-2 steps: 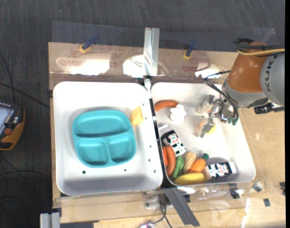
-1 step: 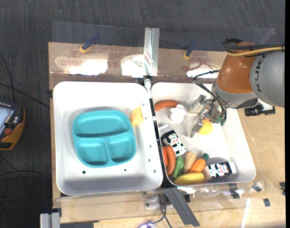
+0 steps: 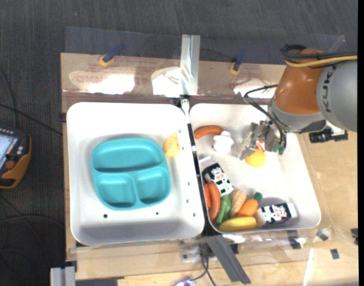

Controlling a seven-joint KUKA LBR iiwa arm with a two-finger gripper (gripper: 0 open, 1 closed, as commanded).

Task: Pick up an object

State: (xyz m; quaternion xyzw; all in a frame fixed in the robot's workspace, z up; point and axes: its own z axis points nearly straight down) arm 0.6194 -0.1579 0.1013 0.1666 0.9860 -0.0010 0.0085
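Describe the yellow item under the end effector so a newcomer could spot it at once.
Look in the right white bin, in its upper half just below the end effector. There lies a small round yellow object, apart from the toy food heap at the bin's bottom edge, rounder than the long yellow banana there.

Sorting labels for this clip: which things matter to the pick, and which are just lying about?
In play: gripper; yellow ball right below it; right bin.
Lying about: teal tray; left bin; banana; carrot; milk carton.

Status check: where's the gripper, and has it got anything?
Gripper low in right bin, over yellow item. Grasp unconfirmed. White item close beside.
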